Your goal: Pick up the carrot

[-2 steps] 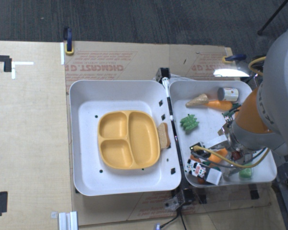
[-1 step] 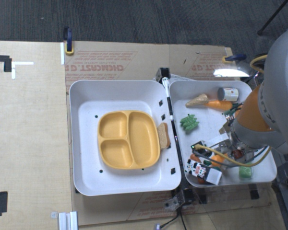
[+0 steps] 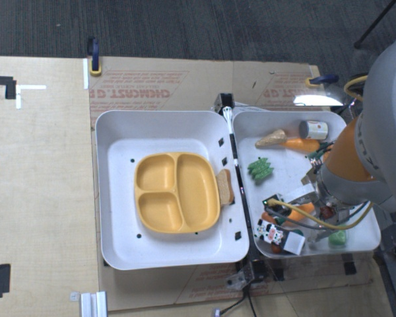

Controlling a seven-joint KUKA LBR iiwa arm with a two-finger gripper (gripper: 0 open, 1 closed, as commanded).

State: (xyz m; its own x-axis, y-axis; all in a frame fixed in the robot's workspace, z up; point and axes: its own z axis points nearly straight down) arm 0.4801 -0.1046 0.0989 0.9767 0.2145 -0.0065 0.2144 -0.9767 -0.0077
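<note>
I am hovering my gripper low in the right bin; its opening I cannot tell. The carrot is lying near the far wall, stiff, light, smooth: best pinched mid-length.

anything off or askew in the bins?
One thing: the bread slice in the left bin leans against the yellow divided plate's right rim, not inside a compartment. The right bin is a loose jumble: carrot, green toy, grey can.
</note>
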